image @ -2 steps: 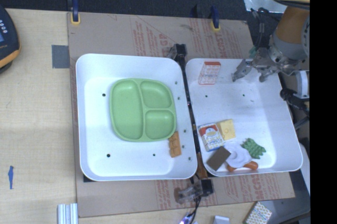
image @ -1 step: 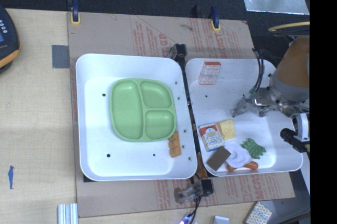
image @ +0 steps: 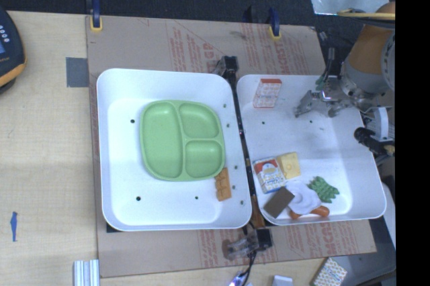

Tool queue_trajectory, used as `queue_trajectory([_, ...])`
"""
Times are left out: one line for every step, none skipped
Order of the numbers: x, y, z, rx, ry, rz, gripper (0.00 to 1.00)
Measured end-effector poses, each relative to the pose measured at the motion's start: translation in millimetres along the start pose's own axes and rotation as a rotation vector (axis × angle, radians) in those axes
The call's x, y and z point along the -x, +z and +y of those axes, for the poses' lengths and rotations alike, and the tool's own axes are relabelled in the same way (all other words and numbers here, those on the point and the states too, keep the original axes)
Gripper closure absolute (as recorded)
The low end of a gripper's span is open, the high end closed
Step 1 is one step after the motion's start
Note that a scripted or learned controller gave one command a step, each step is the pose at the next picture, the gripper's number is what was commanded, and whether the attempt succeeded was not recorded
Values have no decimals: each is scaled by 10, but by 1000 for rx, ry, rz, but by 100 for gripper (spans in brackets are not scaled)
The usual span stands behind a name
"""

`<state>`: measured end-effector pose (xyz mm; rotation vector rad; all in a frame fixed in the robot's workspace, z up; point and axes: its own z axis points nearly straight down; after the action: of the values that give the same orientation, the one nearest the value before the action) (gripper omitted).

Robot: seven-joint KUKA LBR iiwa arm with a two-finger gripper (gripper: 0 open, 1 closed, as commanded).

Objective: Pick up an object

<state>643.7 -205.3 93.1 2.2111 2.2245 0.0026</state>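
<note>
small box (image: 267, 92) lies left of the hand (image: 321, 105) (right bin (image: 363, 164)).

bright even overhead light — soft shadows, slightly grainy, mild blur

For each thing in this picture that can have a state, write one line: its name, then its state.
Green divided plastic plate: upright, flat in the left white bin.
Red-and-white packet: lying flat in the right white bin.
Two-finger gripper: fingers spread open, holding nothing.
</note>
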Motion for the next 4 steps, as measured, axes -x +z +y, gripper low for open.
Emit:
queue_trajectory([-416,14,-823,-16,3,6,0])
queue_trajectory([-340,0,-46,0,0,0,0])
queue_trajectory([104,-459,-1256,-12,11,1,0])
queue_trajectory([-26,19,-334,0,-2,0,0])
